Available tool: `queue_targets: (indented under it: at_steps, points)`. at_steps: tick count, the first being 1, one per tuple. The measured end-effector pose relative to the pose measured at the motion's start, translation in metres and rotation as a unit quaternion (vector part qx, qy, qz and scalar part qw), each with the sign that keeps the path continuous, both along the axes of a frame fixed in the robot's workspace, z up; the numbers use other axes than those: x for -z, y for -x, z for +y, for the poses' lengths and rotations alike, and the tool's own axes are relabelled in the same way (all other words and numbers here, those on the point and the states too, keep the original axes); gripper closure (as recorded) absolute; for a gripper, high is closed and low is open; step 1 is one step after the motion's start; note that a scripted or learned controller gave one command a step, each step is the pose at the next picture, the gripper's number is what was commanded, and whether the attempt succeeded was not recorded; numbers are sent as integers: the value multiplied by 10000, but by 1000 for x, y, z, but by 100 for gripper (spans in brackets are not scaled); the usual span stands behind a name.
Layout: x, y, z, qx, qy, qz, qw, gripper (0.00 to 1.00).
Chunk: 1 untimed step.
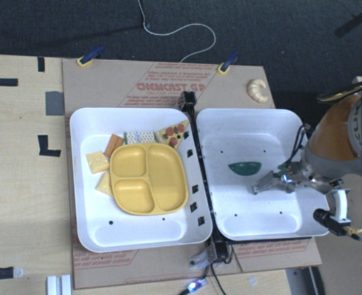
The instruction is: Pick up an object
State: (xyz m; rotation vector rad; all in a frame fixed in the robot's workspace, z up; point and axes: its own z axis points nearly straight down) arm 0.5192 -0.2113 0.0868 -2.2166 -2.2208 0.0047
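Note:
A small dark green piece (245,167) lies on the floor of the right bin (248,226), near its middle. My gripper (255,189) reaches in from the right and sits low over that bin, its tip just below and slightly right of the green piece. A narrow gap shows between the two, and nothing is seen held. The grey arm with its orange band (331,134) stands over the bin's right rim.
The left bin (88,226) holds a yellow divided plate (149,178), with a pale yellow square (97,162), a brown piece (114,144) and a pizza-like slice (174,133) around it. A beige lump (259,90) lies on the cardboard behind the right bin.

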Motion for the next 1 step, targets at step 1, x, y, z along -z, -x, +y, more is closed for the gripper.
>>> queue_targets:
  at_steps: [1]
  points:
    - [-13, -1, 0, -2, 2, -16, 10000, 100]
